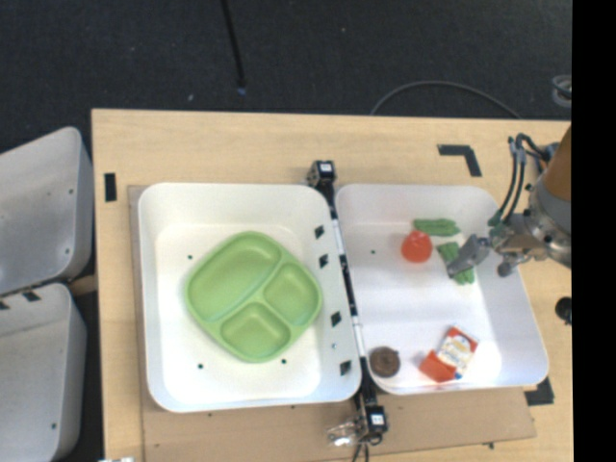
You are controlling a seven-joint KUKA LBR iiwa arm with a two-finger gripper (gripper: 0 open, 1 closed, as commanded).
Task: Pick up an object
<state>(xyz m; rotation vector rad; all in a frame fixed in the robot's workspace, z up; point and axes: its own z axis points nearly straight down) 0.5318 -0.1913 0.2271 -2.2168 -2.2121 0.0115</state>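
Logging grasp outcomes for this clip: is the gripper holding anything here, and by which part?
Cannot be told. The gripper sits low over a green piece in the right bin, but no object shows between its fingers.

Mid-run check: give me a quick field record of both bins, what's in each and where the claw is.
left bin: green divided plate, three compartments
right bin: red round object, green piece at its upper right, second green piece, brown round object, red-and-white packet
claw: over the right bin, at the second green piece
grasp: cannot tell
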